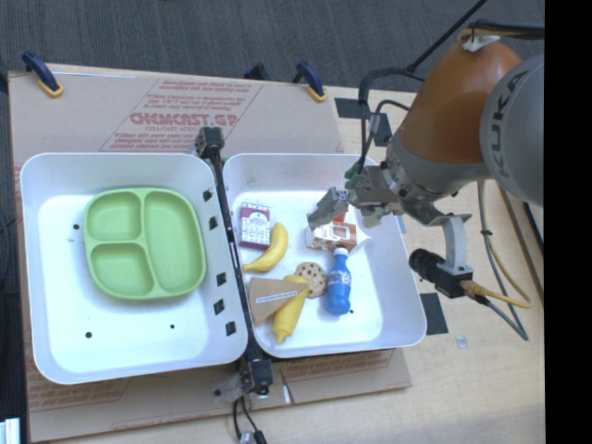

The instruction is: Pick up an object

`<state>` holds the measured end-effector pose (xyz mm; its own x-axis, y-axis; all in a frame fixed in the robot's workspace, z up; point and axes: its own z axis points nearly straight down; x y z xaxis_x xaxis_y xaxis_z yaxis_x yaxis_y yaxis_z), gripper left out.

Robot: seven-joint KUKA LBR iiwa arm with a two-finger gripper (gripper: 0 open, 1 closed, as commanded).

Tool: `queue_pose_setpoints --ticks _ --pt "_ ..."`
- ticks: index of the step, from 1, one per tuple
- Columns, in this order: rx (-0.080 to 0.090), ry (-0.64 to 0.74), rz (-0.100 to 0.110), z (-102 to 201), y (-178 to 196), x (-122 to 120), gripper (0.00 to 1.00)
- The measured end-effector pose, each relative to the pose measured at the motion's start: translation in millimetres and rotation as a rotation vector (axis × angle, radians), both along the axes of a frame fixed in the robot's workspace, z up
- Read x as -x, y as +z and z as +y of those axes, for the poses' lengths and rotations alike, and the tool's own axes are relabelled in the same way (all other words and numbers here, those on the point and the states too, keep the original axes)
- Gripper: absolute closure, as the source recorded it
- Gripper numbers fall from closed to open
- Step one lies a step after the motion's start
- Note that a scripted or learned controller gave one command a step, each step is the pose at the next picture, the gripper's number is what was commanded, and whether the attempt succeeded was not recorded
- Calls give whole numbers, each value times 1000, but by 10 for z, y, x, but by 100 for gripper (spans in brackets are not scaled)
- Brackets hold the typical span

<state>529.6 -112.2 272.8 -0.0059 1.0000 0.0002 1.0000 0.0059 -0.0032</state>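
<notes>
— Over the right bin (pixel 393 289), up by its far right side: gripper (pixel 330 208), hanging above a small white-and-orange carton (pixel 329 238). Hard to tell from this slant whether open or closed; nothing seen between the tips.

— And lower down?

— Blue bottle (pixel 339 285) just below the carton, cookie (pixel 310 277) beside it, banana (pixel 269 251) and red box (pixel 253 225) further left, yellow squeeze bottle (pixel 289 314) near the front. In the left bin (pixel 37 248): green divided plate (pixel 145 242).

plate (pixel 145 243) in left bin (pixel 37 276), food in right bin (pixel 398 294)
</notes>
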Motion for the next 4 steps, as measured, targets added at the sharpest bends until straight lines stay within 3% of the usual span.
queue_pose_setpoints --ticks 1,2,3,4 --pt "0 0 0 0 0 0 0" --pt "-1 0 2 -250 -1816 265 0" --pt "-1 6 3 -251 -1713 258 100" --pt "1 -1 -3 -465 -417 -69 100"
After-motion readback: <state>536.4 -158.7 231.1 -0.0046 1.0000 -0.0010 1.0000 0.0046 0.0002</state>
